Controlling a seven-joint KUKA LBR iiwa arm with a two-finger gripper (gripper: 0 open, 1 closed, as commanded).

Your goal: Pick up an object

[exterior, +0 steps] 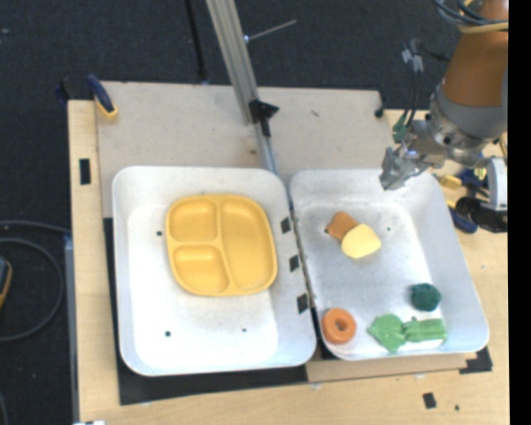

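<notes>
Gripper [396,172] hangs over the right bin's [372,339] far edge — can't tell its fingers' state. Nearest pick: yellow lump [361,242] touching the brown piece [340,226] — probably light, smooth plastic; pinch its sides.

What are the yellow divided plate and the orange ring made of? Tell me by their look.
Yellow divided plate: likely moulded plastic, with uniform colour, a soft sheen and rounded compartment ridges. Orange ring: matte with soft edges, perhaps foam or rubbery plastic; the view leaves this open.
</notes>
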